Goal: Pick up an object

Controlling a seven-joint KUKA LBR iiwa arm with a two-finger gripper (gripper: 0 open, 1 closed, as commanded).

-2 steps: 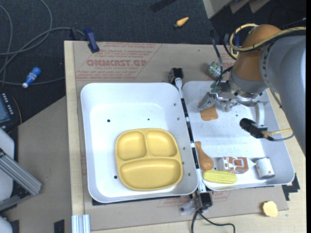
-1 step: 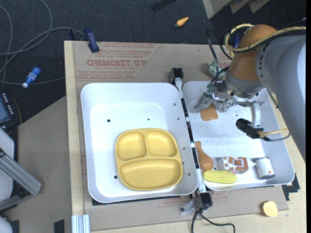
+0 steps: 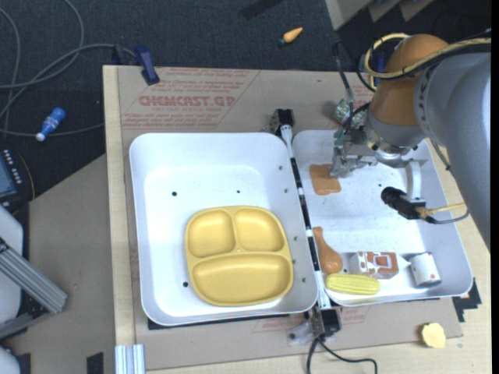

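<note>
I've got the gripper [image 3: 341,164] at the right bin's [image 3: 460,248] far-left corner, orange slab [image 3: 325,180] lying directly below and touching its tips; can't tell grip state, arm blocks view

Dark grey carpet [image 3: 195,14] surrounds the surface [image 3: 203,104], a printed brown cardboard sheet; cables [image 3: 47,29] loop across the carpet left of it; a small blue bottle [image 3: 51,122] lies beside them; an orange scrap [image 3: 292,33] lies beyond the surface's far edge.
</note>
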